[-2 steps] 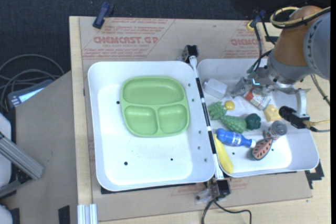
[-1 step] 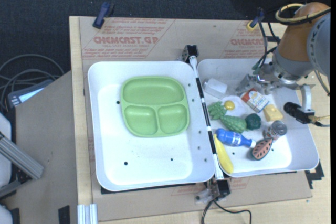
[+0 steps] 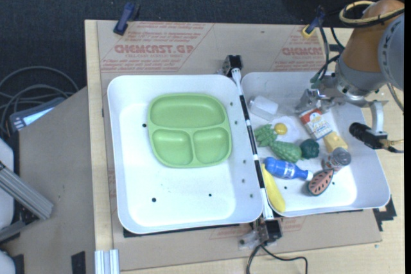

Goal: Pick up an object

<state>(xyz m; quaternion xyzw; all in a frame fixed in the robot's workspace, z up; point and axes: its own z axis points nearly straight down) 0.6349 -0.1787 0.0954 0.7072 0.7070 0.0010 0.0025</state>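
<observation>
The claw (image 3: 313, 101) hangs over the red-and-white carton (image 3: 314, 122) at right of frame; its grip I cannot tell; nothing looks lifted yet.

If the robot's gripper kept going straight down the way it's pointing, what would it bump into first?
Probably the red and white box. The gripper points down into the right bin, and that box lies just beneath it. Depth is hard to judge from this slanted view, so it might touch the bin floor beside the box instead.
</observation>
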